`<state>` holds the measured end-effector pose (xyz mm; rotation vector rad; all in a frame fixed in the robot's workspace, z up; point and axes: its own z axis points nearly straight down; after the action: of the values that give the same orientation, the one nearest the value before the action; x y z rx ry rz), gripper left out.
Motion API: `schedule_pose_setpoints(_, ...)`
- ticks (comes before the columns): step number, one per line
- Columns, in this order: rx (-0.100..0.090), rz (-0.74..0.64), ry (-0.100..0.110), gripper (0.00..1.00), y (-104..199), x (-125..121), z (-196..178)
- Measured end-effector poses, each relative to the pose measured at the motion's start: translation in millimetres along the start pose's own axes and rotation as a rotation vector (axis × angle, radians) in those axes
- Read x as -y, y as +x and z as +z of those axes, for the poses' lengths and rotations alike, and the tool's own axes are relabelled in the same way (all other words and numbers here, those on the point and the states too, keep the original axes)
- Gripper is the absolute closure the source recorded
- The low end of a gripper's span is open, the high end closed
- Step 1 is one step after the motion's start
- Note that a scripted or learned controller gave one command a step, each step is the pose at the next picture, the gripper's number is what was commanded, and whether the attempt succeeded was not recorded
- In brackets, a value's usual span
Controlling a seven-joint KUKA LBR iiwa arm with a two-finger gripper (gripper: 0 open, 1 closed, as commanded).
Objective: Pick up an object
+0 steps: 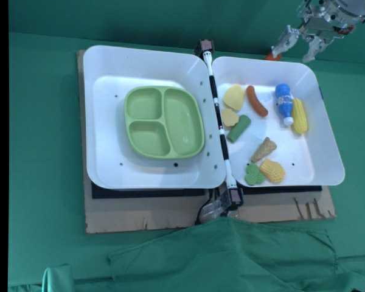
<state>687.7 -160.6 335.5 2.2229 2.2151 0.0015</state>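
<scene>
Tool, fingers spread, above unlabelled blue bottle

A blue bottle is laid beside a yellow corn cob in the right bin, near a red sausage and a green pickle.

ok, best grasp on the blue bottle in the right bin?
Probably the blue bottle by its wider blue body, from above, fingers closing across its width. It lies flat, white cap toward the near side, with the corn cob close on one side, so stay toward the top end.
</scene>
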Motion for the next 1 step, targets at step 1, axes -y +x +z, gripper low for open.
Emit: schedule_pose_setpoints(1, 0.003, 0.002, -0.007, 1.00, -0.6, -0.8, -14.7)
